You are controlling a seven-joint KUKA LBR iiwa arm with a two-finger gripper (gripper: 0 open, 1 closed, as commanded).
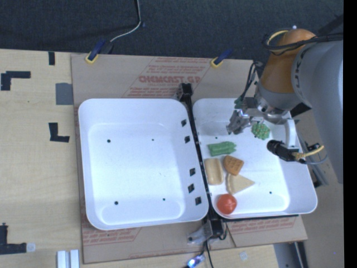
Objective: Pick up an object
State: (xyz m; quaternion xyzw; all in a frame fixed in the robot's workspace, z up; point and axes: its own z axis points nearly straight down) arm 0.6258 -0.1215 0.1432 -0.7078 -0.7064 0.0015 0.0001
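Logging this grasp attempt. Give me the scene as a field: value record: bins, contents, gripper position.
left bin: shallow white plastic bin
right bin: shallow white plastic bin, holds all items
items: green oblong toy; bumpy green toy; pale tan bread-like piece; orange-brown chunk; pale yellow wedge; red round tomato-like toy
gripper: two-finger gripper over the right bin's far part, beside the bumpy green toy
held: nothing seen between fingers
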